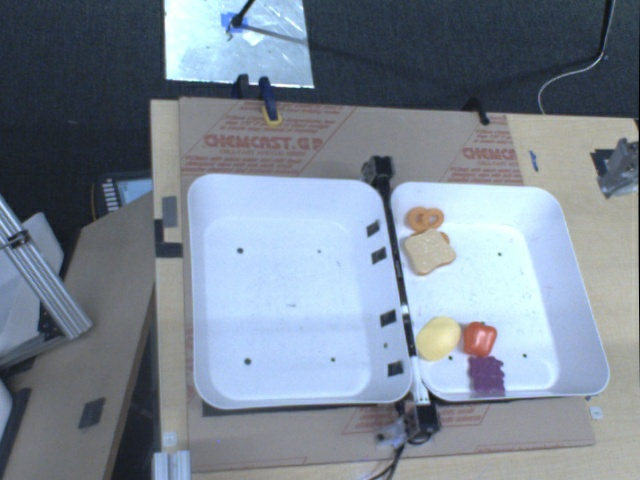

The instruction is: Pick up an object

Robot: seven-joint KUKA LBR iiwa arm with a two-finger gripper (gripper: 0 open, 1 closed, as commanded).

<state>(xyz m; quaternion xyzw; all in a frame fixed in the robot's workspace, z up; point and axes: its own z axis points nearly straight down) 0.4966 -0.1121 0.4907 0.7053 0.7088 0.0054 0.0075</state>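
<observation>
The right bin (545, 288) holds several toy foods along its left side. An orange pretzel (425, 218) lies at the far left, with a tan slice of bread (430, 253) just in front of it. Near the front left sit a yellow lemon (438, 338), a red pepper (479, 339) touching it on the right, and a purple bunch of grapes (486, 374) by the front wall.
The left bin (290, 288) lies beside the right one, with a black clipped divider (395, 288) between them. Both rest on a cardboard sheet (300, 138). A shiny metal plate (238, 28) lies at the back, and a grey fixture (618, 168) sits at the right edge.
</observation>
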